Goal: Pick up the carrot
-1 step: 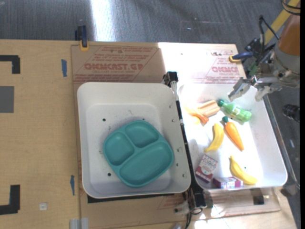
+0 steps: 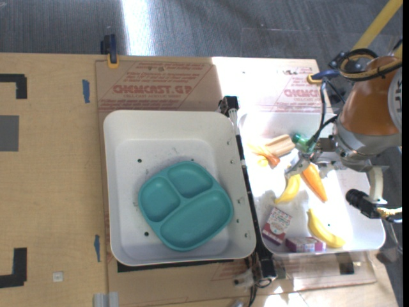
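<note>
Hand [image 2: 305, 165] and wrist are being seen low over the right bin [image 2: 370, 235], right at the leafy end of the carrot [image 2: 314, 180]. Metal fingers [image 2: 296, 167] are being shown against the carrot's upper end, where the green top [image 2: 299, 139] is sitting, but whether they are spread or pinching the carrot cannot be told from this slanted view, since the wrist and cables are crowding that spot.

As a judgement, the task is being taken as partway along: the reach to the carrot is looking done, while a firm grip and a lift are not being shown. The carrot's lower tip is seeming to lie close to the bin floor, though whether it is resting there or being raised slightly cannot be made out.

The carrot is being seen as a short orange cone, tilted, with its thick end toward the hand and its point aimed toward the near side of the bin. It is lying just beside a yellow banana [image 2: 289, 189] on one side, with a second banana [image 2: 323, 230] nearer the front and a small carton [image 2: 277, 225] close by. A teal divided plate [image 2: 185, 204] is being held in the left bin [image 2: 121, 171], well apart from the carrot.
</note>
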